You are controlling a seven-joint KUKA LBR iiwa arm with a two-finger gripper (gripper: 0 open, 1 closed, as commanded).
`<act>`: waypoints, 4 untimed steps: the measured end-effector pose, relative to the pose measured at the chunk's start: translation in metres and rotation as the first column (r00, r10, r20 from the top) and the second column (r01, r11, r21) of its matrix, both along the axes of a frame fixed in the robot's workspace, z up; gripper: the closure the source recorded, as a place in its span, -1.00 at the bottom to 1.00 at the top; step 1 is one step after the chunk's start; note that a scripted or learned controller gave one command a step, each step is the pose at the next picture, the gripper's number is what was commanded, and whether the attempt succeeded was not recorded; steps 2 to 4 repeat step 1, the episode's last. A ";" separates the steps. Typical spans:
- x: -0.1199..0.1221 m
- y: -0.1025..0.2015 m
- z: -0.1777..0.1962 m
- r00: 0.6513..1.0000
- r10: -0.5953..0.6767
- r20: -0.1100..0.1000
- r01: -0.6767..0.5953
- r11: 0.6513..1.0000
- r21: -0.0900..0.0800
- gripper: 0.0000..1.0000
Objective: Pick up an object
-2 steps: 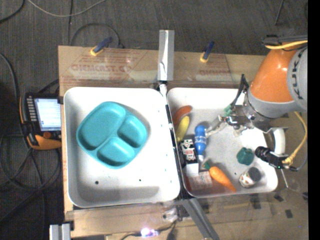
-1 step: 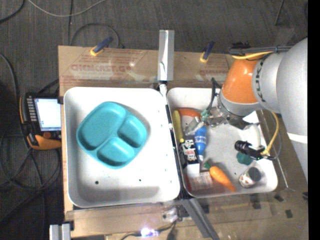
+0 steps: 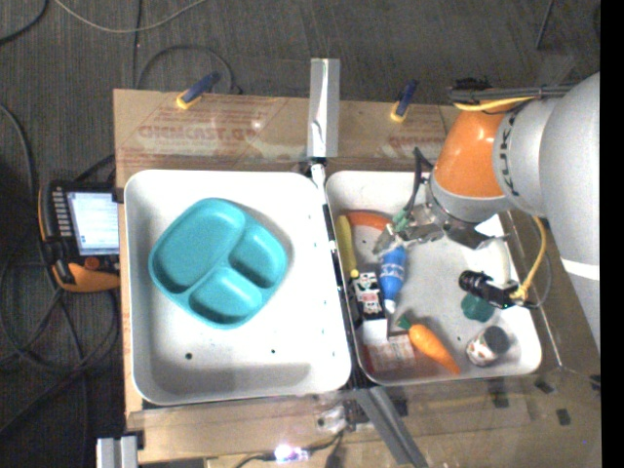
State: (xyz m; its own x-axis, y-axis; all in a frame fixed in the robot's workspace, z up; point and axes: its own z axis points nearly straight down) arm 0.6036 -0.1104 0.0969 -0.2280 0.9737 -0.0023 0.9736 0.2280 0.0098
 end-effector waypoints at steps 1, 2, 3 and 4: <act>0.030 0.049 0.131 0.987 -0.161 -0.015 0.161 0.987 -0.004 1.00; 0.030 0.049 0.131 0.987 -0.161 -0.015 0.161 0.987 -0.004 1.00; 0.030 0.049 0.131 0.987 -0.161 -0.015 0.161 0.987 -0.004 1.00; 0.030 0.049 0.131 0.987 -0.161 -0.015 0.161 0.987 -0.004 1.00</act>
